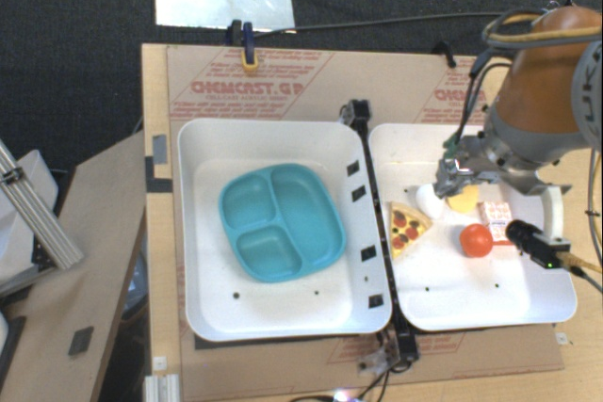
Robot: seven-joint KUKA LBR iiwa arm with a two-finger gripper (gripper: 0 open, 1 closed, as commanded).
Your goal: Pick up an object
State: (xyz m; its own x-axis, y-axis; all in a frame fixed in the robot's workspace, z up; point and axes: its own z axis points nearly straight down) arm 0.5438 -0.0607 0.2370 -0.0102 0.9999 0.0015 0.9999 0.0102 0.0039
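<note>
Nearest the lens, a black clip point(402, 348) sits at the front junction of the two bins. The left bin point(203, 320) holds a teal divided plate point(280, 221), lying flat near its middle, well apart from everything else.

In the right bin point(490, 313), a toy pizza slice point(407, 229) lies close to the dividing wall. Just beyond it is a white lump point(429, 201), then a yellow piece point(463, 200), a small red-and-white box point(495, 214) and a red ball point(477, 241), all crowded together.

The tool point(454, 172) hangs right over the white lump and the yellow piece; whether it is apart or together I cannot tell, and nothing shows as held.

The yellow piece looks the likeliest target. It is probably light, hard toy plastic, smooth and a bit slippery, so it is best pinched across its narrower sides. The white lump and the box touch or nearly touch it, leaving little room to straddle it. The ball would likely roll if nudged.
</note>
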